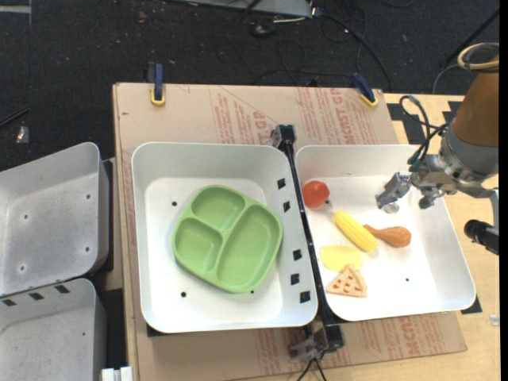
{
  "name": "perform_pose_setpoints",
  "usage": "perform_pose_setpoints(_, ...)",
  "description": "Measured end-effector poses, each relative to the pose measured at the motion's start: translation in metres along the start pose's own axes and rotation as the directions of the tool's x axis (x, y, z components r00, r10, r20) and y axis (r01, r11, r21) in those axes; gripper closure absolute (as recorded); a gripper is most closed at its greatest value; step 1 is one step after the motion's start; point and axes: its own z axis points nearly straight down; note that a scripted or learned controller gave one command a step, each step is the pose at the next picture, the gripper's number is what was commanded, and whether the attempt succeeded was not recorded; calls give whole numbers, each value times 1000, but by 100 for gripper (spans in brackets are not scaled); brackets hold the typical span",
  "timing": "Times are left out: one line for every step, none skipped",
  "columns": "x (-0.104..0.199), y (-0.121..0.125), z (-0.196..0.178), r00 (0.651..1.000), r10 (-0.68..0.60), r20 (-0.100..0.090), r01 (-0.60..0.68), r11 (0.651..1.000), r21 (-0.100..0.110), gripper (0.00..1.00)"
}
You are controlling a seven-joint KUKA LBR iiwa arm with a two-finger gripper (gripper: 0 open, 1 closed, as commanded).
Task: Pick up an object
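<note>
The right bin holds a red tomato, a yellow corn cob, a brown chicken drumstick, a pale yellow piece and a pizza slice. My gripper hangs over the bin's far right part, above and slightly right of the drumstick. Its fingers are spread open with nothing between them.
The left bin holds a green divided plate. Clips and a black divider join the two bins. Two white lids lie off the bench at the left. Cables run behind the bench.
</note>
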Motion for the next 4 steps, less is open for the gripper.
perform_pose_setpoints(0, 3, -8, 1000, -3, 3, 3, 1000, -14, 0)
perform_pose_setpoints(-9, 4, 41, 1000, -1, 2, 1, 1000, -11, 0)
perform_pose_setpoints(-18, 0, 92, 1000, -1, 2, 1, 1000, -12, 0)
perform_pose_setpoints(-17, 0, 116, 1000, -2, 2, 2, 1000, -12, 0)
